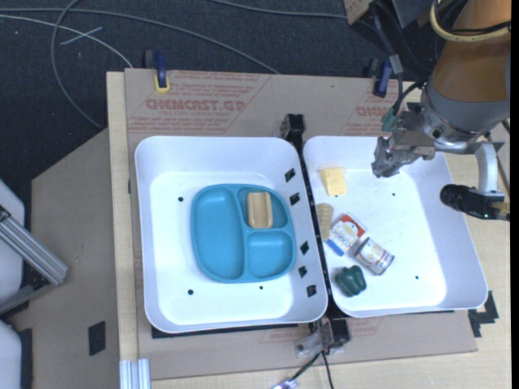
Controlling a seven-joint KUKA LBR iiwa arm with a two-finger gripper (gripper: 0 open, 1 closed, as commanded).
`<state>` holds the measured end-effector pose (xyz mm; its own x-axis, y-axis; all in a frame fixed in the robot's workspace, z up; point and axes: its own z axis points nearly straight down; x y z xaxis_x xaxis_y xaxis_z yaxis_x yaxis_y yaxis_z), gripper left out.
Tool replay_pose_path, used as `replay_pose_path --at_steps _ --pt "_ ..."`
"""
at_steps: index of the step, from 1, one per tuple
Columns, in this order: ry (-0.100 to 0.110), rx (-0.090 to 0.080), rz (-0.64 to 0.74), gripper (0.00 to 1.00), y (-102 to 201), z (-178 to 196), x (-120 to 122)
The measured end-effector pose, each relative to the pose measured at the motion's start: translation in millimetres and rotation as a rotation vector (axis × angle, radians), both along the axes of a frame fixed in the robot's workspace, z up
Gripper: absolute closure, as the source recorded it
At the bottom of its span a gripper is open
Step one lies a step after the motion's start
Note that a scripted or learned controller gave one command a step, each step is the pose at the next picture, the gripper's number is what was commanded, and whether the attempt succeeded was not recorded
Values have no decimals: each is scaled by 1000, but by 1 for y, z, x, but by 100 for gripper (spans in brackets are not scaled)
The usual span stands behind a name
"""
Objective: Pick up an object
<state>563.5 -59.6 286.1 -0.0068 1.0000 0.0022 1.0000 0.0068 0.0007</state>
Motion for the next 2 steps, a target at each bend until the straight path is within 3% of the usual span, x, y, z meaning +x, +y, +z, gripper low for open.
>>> replay_pose_path --at_steps 1,2 --pt "-1 -1 -1 100 53 -7 17" --pt "6 0 -1 100 104 -31 17"
